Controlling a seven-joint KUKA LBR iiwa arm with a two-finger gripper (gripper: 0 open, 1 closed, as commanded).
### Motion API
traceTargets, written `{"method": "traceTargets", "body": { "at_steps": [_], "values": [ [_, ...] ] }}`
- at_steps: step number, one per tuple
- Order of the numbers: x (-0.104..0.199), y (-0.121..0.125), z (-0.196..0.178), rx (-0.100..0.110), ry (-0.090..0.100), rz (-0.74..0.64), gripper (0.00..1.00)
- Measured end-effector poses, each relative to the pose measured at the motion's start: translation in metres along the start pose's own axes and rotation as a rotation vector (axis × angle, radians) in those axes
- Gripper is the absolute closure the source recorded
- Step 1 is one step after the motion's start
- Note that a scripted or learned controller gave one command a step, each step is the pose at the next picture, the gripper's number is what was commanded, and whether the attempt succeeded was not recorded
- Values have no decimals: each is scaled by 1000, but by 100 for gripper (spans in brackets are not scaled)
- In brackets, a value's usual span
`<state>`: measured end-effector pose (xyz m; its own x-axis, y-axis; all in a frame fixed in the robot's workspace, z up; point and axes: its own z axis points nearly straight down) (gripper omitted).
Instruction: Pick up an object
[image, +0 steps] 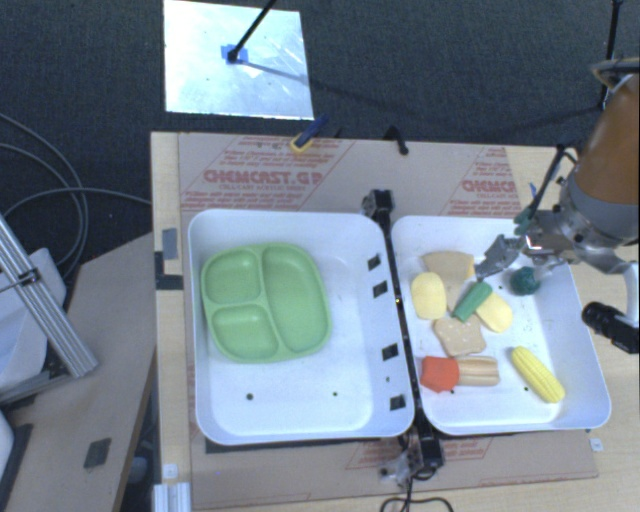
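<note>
The right bin (585, 400) holds several toy foods: a tan bread slice (447, 265), a yellow rounded piece (428, 296), a green stick-shaped piece (472, 300), a pale yellow piece (495, 313), a tan cracker (460, 337), a red-orange piece (439, 373), a tan bun (478, 371) and a yellow corn cob (537, 374). My gripper (510, 270) hangs over the upper middle of this bin, just up and right of the green piece. Its fingers stand apart, and nothing shows between them. A small teal lump (526, 283) sits at the right fingertip.
The left bin (230, 410) holds a green divided plate (265, 300). A black divider with clips (392, 310) runs between the bins. A black part (612, 326) juts in at the right bin's right rim. Cables lie on the floor to the left.
</note>
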<state>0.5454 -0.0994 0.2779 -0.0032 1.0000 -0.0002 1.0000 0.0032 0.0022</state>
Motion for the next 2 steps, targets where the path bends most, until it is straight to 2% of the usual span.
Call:
{"method": "traceTargets", "body": {
  "at_steps": [1,2],
  "values": [
    [34,-29,80,7,3,-2,0],
    [12,-53,180,-9,0,0,0]
  ]
}}
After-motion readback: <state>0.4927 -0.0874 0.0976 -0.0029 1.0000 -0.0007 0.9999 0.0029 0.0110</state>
